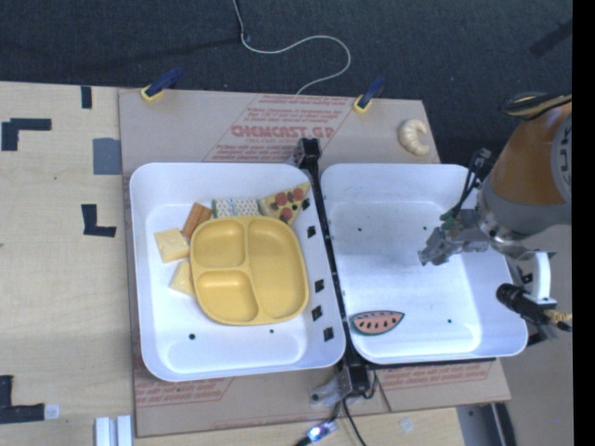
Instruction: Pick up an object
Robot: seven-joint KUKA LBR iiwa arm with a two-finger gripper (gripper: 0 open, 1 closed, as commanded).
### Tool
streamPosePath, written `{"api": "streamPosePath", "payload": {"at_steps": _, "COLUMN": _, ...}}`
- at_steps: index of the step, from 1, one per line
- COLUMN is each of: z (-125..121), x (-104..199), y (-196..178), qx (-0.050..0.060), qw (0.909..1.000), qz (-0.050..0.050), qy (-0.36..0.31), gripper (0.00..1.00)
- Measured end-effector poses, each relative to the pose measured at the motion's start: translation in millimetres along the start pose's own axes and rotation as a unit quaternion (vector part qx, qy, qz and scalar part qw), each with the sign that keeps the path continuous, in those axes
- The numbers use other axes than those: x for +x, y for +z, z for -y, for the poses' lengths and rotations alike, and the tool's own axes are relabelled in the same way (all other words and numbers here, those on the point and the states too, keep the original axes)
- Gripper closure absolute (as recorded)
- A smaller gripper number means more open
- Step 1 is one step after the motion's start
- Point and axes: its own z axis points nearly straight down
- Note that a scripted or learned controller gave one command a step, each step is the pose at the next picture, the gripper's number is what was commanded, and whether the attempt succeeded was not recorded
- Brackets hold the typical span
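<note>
Two white bins are seen side by side on the table (65,249), and the jaws (437,250) hang over the right bin (409,193), close to its right wall. Whether the jaws are spread or pressed together cannot be told, since the tips are dark and small against the bin floor; nothing is seen pinched in them, and nothing is seen touching them.

The nearest thing to be picked is judged to be the watermelon slice (376,321). It lies below and to the left of the jaws in the picture, near the front wall of the same bin, well apart from the tips. Its long axis runs roughly left to right, with the curved rind toward the front edge. For a grasp, the jaws would probably have to be carried down-left and closed across the slice's short width.

Further to the left of the jaws, in the left bin (149,323), a yellow divided plate (249,269) is seen, with crackers (173,245) touching its left rim and a pizza slice (286,201) at its upper rim. These lie beyond the dividing wall, so the slice is judged the easier target. A pale croissant (416,137) rests outside the bins, above the jaws.
</note>
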Motion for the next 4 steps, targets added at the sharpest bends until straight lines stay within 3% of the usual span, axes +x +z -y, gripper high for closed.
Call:
{"api": "streamPosePath", "payload": {"at_steps": 1, "z": 4, "x": 3, "y": -62, "qx": 0.000, "qw": 1.0000, "qz": 0.000, "qy": 0.000, "gripper": 1.00}}
{"api": "streamPosePath", "payload": {"at_steps": 2, "z": 3, "x": 3, "y": -67, "qx": 0.002, "qw": 1.0000, "qz": -0.001, "qy": 0.000, "gripper": 1.00}}
{"api": "streamPosePath", "payload": {"at_steps": 4, "z": -71, "x": 71, "y": -52, "qx": 0.002, "qw": 1.0000, "qz": -0.001, "qy": -0.001, "gripper": 1.00}}
